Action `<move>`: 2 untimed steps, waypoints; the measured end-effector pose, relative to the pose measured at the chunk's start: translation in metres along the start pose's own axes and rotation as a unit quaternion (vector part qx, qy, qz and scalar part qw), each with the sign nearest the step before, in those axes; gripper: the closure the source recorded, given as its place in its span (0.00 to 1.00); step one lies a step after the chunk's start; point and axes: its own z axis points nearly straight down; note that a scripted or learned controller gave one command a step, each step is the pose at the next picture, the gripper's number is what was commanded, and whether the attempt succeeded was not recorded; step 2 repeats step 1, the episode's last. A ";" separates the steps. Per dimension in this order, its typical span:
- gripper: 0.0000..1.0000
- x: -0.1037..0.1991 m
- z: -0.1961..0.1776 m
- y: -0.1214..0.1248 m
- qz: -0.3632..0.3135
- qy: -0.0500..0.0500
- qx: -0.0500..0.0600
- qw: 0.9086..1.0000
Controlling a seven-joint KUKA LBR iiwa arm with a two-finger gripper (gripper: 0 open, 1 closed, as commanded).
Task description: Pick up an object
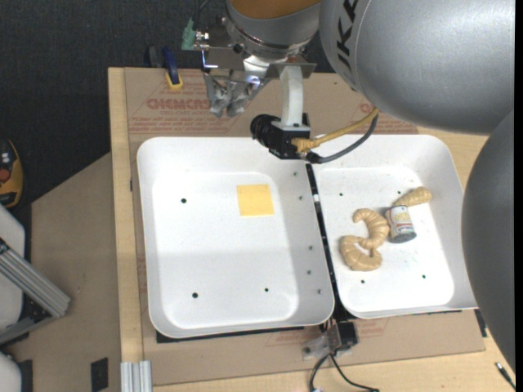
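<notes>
When going from left to right, first a small blue and yellow clamp [172, 68] at the far left corner of the bench [122, 219]. Next the left bin [159, 243], white and shallow. Above the bench, just past that bin's far edge, the gripper [230, 98], with nothing to be seen in it; cannot tell how wide open. Inside the left bin, nearer the far edge and a bit toward the right side, a flat yellow square [255, 200], lying all by itself. Then the right bin [445, 166], just beside the left bin. Near its middle, a curly tan piece [360, 254], closer to the near edge. Just behind and touching it, a second curly tan piece [373, 221]. Right beside that, a little can [402, 224], tipped on its side. Behind the can, toward the far right corner, a short tan piece [416, 196].
</notes>
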 end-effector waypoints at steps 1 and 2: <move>1.00 -0.003 0.112 -0.094 0.002 -0.006 0.017 1.000; 1.00 -0.003 0.112 -0.094 0.002 -0.006 0.017 1.000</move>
